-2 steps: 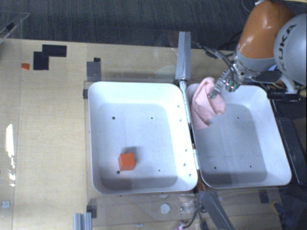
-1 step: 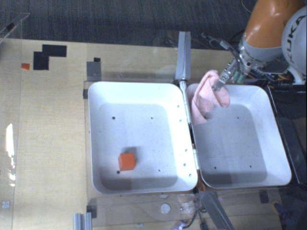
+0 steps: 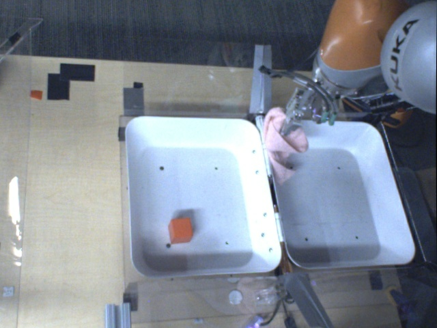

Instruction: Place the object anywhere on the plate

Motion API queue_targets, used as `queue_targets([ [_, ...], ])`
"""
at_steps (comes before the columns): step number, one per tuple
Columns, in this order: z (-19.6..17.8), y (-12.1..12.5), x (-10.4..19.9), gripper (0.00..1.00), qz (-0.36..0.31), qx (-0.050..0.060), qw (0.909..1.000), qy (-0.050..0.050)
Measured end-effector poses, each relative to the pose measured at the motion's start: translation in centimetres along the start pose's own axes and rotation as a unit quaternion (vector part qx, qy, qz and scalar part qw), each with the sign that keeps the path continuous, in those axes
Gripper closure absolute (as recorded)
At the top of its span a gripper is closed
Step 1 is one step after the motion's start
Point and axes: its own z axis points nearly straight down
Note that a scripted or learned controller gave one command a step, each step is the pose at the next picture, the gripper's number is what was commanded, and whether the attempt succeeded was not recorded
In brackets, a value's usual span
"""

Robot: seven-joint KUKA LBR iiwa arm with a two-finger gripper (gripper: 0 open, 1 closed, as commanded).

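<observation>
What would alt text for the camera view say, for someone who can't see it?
A grey and orange robot arm holds its gripper at a pink cloth draped over the top-left corner of the right bin. An orange block lies in the left bin.

"KUKA" reads in dark capitals on the grey arm housing (image 3: 410, 46) at upper right (letters run slanted, bottom to top). No other legible text, numbers or labels anywhere.
</observation>
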Motion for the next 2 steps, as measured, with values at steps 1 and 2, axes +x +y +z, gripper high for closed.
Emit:
queue_targets([
  [1, 0.6, 4.3, 0.9, 1.00, -0.127, -0.001, 0.9920, 0.000],
  [2, -0.4, 9.2, 2.1, 1.00, -0.128, -0.001, 0.9918, -0.001],
])
